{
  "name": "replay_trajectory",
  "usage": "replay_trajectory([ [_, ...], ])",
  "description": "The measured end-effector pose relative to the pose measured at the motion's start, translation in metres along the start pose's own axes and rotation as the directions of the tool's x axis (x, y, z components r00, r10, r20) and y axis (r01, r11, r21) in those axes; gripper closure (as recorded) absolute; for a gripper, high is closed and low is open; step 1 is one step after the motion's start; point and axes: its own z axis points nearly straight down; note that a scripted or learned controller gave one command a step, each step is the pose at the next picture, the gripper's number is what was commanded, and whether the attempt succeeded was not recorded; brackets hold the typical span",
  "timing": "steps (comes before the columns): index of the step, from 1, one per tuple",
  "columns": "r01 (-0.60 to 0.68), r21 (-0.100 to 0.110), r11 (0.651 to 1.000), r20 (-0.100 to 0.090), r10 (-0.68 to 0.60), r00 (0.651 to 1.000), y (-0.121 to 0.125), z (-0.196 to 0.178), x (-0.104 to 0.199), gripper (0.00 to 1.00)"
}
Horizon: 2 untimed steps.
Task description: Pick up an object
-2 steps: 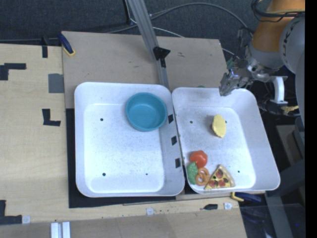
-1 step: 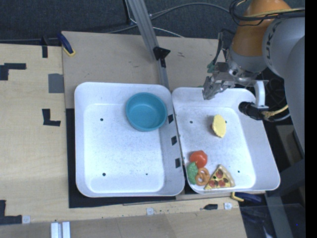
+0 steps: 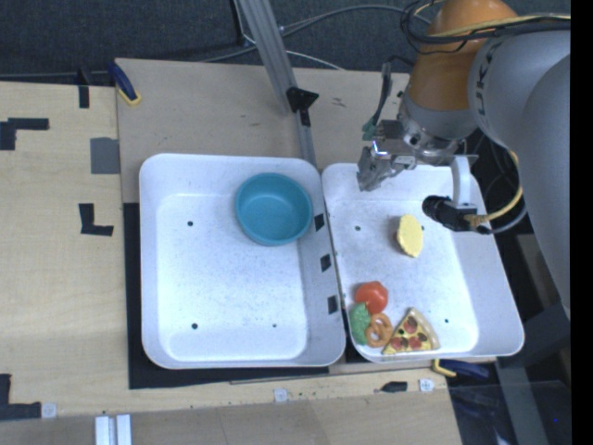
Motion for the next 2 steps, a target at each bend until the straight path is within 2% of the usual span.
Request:
replay_trajectory([
  [1, 0.001, 0.0, 1.0, 0.0, -0.001, 1.0, -0.007, -0.008, 0.044, 1.0],
  [2, 0.002, 0.0, 1.0, -0.001, -0.002, 1.0, -0.008, -0.013, 0.104, 1.0],
])
